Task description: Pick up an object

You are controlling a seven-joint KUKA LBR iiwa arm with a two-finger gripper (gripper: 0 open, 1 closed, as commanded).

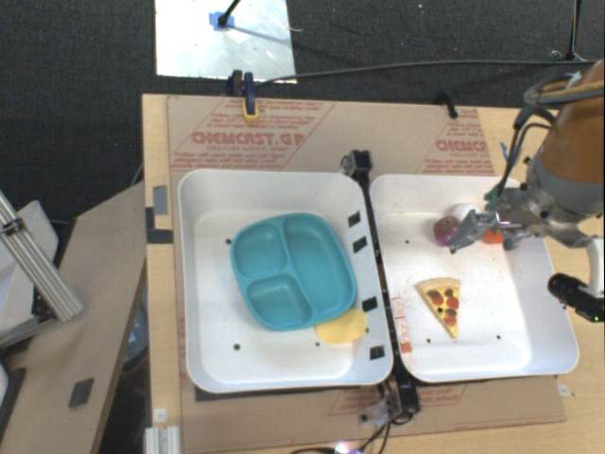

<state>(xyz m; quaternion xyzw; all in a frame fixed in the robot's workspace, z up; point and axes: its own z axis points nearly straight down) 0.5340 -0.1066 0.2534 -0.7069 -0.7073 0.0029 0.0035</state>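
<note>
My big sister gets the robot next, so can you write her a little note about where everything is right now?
Gripper: low in the right bin, near its back, beside a small pink ball; fingers hard to make out, and nothing clearly held.
Something orange sits just under the gripper.
Pizza slice toy: flat in the right bin, nearer the front.
Left bin: teal divided tray, with a yellow disc poking out under its front edge.
Done: nothing lifted yet.
Left: grab one object and raise it.

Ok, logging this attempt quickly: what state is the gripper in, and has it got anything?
Gripper: cannot be told; it sits beside the small round pink object in the right white bin.
</note>
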